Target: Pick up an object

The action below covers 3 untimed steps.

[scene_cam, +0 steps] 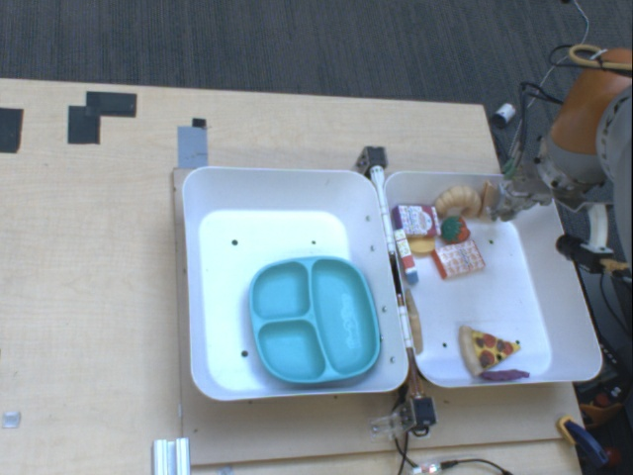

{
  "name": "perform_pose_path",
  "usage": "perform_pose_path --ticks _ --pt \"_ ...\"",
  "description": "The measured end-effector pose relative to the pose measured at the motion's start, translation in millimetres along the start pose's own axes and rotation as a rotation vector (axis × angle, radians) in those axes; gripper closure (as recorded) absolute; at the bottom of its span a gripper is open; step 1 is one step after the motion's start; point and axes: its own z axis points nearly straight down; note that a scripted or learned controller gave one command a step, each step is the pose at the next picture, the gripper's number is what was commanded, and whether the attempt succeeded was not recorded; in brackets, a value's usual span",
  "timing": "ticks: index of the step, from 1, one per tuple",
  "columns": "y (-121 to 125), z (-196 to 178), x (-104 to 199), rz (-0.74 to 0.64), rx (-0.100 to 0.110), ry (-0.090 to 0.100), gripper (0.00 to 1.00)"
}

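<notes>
End effector (510, 204) low in right bin (554, 295), grip state unclear; croissant (459, 201) just beside it looks light, rigid, smooth; pinch across its narrow middle.

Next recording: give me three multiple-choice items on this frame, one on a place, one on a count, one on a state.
1. Where does the pizza slice lie?
A. on the blue plate
B. in the right bin, near corner
C. on the bench

2. How many compartments has the blue plate?
A. two
B. three
C. five

3. How does the blue plate sit?
A. flat, right way up in the left bin
B. upside down
C. leaning on the bin's wall

Key: 1 B, it lies low in the right bin. 2 B, two small, one long. 3 A, its hollows face up in the left bin.
</notes>
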Motion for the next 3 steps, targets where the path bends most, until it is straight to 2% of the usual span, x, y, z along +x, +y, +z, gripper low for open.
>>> perform_pose_path --ticks 1,2,3 --pt "0 0 0 0.000 0.000 0.001 0.00" --pt "2 -12 1 -0.006 -0.005 -0.002 1.00" --pt "2 -12 1 -0.006 -0.005 -0.002 0.00"
